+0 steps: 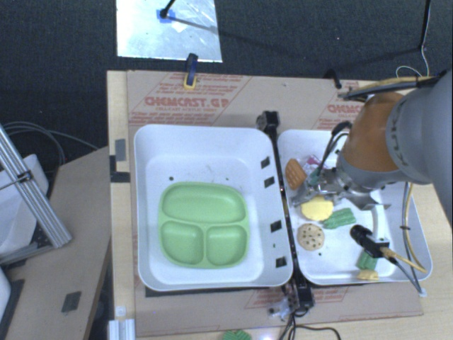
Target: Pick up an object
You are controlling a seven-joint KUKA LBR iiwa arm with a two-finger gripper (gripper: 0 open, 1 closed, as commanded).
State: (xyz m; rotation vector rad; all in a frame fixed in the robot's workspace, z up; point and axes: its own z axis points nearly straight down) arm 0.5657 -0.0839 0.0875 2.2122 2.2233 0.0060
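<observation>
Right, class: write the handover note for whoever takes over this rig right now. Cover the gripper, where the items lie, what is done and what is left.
Gripper: low in the right bin, just above the yellow piece; no grasp can be seen.
Items: the orange piece, yellow piece, green piece and cookie all lie in the right bin. The left bin holds a green divided plate.
Done: approach only; nothing is lifted.
Left: grasp one item, probably the yellow piece, and raise it.

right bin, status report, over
Gripper low in right bin, beside yellow piece. Cookie, orange piece, green piece lie close around it. Green tray sits in left bin, clear of the work.
</observation>
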